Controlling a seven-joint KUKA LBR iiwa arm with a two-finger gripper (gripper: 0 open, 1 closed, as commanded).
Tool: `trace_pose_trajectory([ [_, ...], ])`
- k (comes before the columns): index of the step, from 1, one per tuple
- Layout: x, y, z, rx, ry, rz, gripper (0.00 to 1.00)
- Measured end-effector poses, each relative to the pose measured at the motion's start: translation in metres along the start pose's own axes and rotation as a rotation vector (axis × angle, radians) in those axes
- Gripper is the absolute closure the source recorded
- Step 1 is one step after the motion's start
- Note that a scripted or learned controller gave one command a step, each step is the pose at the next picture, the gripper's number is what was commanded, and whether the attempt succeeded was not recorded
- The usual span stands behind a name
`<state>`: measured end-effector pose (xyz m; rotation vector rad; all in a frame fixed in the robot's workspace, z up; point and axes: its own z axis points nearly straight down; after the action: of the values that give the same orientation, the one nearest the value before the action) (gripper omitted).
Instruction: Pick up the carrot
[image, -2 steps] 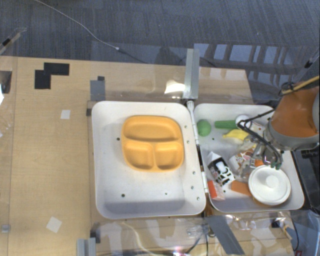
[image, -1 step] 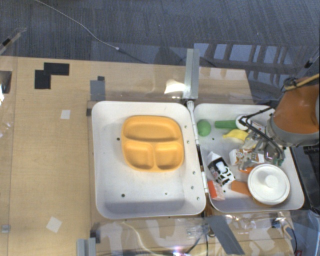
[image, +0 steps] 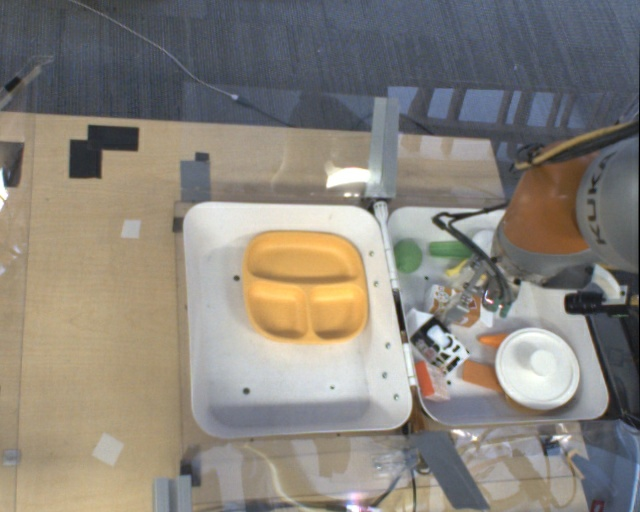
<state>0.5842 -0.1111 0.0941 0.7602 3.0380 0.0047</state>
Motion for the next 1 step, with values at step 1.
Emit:
trace_pose_trajectory([
  [1,-0.0004,-0.0019,0.0002,0.002,0.000,0.002,0.00],
])
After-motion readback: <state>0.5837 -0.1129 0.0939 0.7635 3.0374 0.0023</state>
